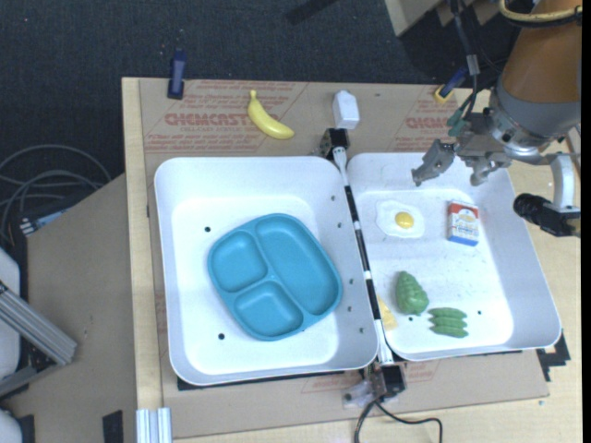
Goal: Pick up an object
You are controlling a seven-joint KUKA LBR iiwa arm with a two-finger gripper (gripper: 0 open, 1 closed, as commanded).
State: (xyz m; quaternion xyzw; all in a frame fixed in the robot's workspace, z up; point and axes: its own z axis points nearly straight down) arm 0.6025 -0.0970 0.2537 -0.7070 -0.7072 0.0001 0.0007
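My gripper (459, 167) hangs open over the far edge of the right bin (526, 275), its two fingers spread apart with nothing between them. Just below it lie a fried egg (401, 220) and a small red and white carton (464, 223). Nearer the front of the same bin sit a green leafy vegetable (411, 294) and a green pea pod (448, 321).
The left bin (185, 247) holds a blue divided plate (271, 275). On the bench behind the bins lie a yellow banana (266, 118), a small blue object (176, 74) and a white block (346, 109). Cables hang beside the arm at the top right.
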